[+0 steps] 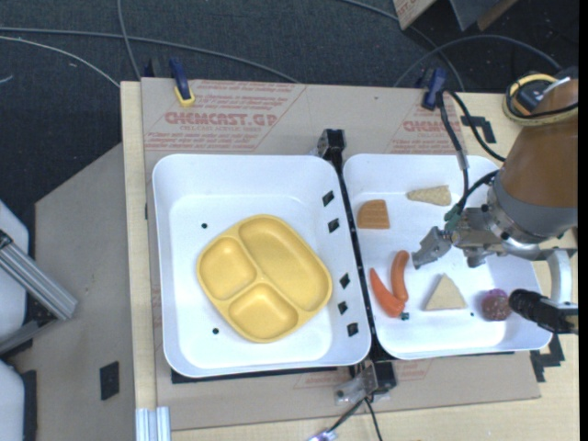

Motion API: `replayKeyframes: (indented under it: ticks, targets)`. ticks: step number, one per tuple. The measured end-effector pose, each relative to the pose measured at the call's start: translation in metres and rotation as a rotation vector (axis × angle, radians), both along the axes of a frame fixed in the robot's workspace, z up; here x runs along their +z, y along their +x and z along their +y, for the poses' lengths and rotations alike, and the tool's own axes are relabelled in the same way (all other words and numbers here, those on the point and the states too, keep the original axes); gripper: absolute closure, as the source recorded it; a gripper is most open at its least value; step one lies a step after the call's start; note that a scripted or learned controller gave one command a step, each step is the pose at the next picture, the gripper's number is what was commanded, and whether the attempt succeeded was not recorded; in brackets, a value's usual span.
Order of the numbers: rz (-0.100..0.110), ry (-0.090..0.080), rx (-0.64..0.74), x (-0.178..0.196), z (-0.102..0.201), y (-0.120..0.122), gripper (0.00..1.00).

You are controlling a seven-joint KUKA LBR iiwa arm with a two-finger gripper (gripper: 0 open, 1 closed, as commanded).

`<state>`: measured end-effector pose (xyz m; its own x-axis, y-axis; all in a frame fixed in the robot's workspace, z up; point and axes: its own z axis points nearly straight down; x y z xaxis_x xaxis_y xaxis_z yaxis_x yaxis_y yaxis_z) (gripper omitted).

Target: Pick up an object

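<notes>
Gripper [432, 249] hangs over the right bin [432, 343], empty, fingers seemingly apart, though the view is poor. Sausage [399, 276] lies just beside and below it, against the carrot [387, 294]; likely the target. Yellow tray [265, 277] fills the left bin.

You are looking through a single fixed camera set high above the bench [276, 108], tilted down at a slant so the far edge sits toward the top of the picture and the near edge toward the bottom. It stands back far enough to take in both white bins whole: the left bin [175, 246] holding the yellow divided plate [265, 277], and the right bin [404, 177] beside it, with dark floor [73, 81] and cables beyond the bench. The arm [542, 168] comes in from your right edge, over the right bin, and partly blocks that bin's far corner.
</notes>
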<state>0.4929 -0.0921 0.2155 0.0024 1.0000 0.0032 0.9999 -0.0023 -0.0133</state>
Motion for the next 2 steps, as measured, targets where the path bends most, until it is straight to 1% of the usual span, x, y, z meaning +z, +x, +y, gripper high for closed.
replayKeyframes:
  ticks: [1,2]
  targets:
    - [-0.011,-0.001,0.002,0.005,0.0,0.003,0.0]
    - [-0.006,-0.001,0.001,-0.04,-0.006,0.004,0.0]
